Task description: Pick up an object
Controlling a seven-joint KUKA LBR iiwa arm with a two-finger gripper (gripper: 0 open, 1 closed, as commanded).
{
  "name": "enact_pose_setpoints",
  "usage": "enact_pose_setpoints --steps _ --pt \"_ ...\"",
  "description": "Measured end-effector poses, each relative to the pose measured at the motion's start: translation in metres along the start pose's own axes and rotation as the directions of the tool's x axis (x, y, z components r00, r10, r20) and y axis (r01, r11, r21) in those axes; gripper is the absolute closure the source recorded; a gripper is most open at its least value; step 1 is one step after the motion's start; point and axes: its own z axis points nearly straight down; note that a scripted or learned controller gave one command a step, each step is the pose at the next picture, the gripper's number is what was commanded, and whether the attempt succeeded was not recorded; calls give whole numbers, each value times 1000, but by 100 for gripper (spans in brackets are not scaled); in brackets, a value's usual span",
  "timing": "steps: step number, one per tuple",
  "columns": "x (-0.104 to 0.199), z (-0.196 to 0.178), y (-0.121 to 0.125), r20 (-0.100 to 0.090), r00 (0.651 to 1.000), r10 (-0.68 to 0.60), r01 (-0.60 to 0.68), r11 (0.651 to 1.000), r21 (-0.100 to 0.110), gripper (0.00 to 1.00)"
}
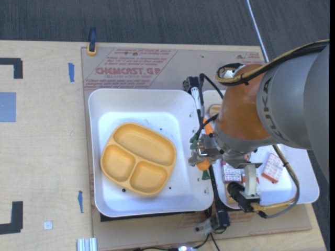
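A yellow divided plate [138, 158] with three compartments lies in the left white bin [104, 106]. The arm's orange band and grey body hang over the right bin [306, 190] and hide most of its contents. My gripper [201, 156] is at the seam between the two bins, low beside the right wall of the left bin, just right of the plate. A small red and white packet [272, 168] lies in the right bin, right of the arm. A tan object [214, 110] peeks out near the right bin's back left corner.
Both bins rest on a cardboard sheet [136, 67] with red printing. Cables [261, 207] loop over the right bin's front rim. A blue and yellow clamp [92, 41] holds the board's back left corner. Blue tape marks [71, 72] sit on the wooden bench at left.
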Motion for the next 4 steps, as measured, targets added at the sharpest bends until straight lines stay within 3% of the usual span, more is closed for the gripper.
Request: enact_pose_setpoints --steps 1,2,3,4 --pt "-65 0 0 0 1000 0 0 1000 1 100" --pt "6 0 15 -1 1000 -2 2 1000 1 100" --pt "-46 0 0 0 1000 0 0 1000 3 100" --pt "48 31 -1 -1 1000 -1 1 1000 5 100"
